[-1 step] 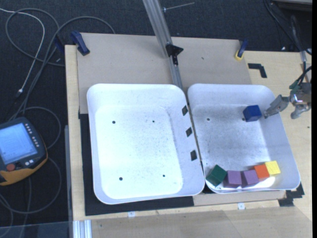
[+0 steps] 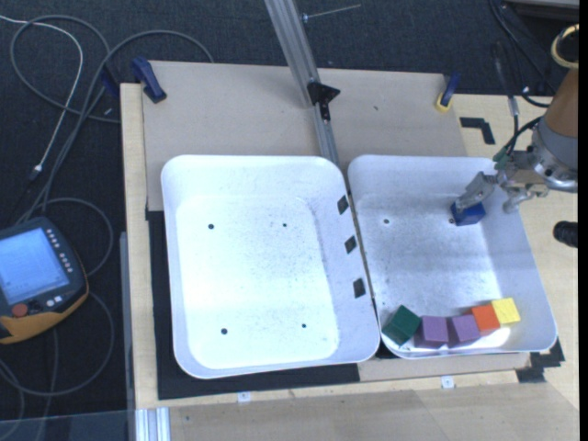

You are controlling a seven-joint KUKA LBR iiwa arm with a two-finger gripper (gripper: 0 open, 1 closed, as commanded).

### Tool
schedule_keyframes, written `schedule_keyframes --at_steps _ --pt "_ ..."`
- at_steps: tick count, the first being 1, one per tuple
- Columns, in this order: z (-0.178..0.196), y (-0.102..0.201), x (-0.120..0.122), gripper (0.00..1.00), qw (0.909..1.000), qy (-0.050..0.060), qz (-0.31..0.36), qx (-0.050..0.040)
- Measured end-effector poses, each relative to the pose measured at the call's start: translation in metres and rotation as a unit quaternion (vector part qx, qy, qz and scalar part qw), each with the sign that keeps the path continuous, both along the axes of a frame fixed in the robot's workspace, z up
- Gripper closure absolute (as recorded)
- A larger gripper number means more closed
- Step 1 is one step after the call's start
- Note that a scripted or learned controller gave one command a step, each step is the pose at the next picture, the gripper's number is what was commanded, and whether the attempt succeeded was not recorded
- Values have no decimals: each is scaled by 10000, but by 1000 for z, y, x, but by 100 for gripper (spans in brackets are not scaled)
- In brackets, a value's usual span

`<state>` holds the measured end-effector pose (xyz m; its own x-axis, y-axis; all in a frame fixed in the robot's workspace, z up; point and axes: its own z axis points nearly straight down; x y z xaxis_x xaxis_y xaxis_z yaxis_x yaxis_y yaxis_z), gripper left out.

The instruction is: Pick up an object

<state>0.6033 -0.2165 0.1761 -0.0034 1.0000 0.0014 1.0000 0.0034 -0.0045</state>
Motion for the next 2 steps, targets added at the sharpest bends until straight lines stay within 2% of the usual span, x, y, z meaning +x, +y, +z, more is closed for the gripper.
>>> schedule_keyframes --at_steps 1,2 --pt "-81 0 41 0 10000 -10 -3 -7" --pt "-64 -2 43 100 10000 -43 2 -26"
